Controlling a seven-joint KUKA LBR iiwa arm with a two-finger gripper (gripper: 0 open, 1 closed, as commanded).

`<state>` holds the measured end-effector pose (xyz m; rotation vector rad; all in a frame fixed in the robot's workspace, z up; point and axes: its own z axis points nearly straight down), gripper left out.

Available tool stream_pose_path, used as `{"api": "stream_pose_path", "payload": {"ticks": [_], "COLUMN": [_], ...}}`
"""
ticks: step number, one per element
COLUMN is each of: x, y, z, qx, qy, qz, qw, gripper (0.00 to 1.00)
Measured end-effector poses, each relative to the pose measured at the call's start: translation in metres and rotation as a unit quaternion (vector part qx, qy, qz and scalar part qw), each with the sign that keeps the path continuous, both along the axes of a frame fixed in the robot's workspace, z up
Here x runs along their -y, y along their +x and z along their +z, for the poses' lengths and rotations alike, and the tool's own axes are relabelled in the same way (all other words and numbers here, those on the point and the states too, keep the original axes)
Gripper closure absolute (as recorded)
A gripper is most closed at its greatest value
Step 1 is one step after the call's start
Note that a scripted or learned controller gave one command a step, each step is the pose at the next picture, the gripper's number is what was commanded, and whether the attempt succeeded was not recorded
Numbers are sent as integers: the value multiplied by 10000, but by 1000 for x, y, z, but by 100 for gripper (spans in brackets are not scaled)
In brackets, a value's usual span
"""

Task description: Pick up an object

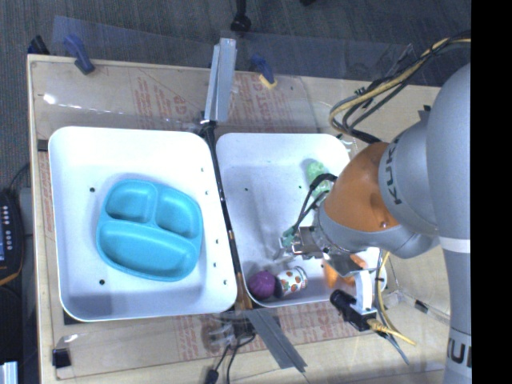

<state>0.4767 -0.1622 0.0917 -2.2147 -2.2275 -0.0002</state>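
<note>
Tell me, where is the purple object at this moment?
The purple object lies in the right bin, near its bottom-left corner in the camera view. A small patterned object sits just to its right.

One fixed camera looks down at a slant over both white bins (56,214), the arm (416,198) entering from right.

In the right bin (256,174) I see a small purple ball-like object (262,283) lying against the near wall, and touching it on its right a small patterned cup or can (291,281) with red and white markings, tipped on its side. A pale green object (316,170) rests near the far right corner, and an orange piece (331,274), partly hidden by the arm, lies just beyond the can.
</note>
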Motion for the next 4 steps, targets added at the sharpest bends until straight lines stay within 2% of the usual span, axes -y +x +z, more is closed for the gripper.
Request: {"api": "stream_pose_path", "payload": {"ticks": [1,2,3,4], "x": [0,-1,-1,-39], "y": [0,0,0,-1], "z": [0,9,9,0], "qx": [0,-8,-8,-17], "qy": [-1,2,0,2], "qz": [2,24,27,19], "qw": [10000,10000,10000,10000], "gripper": [0,100,0,0]}}
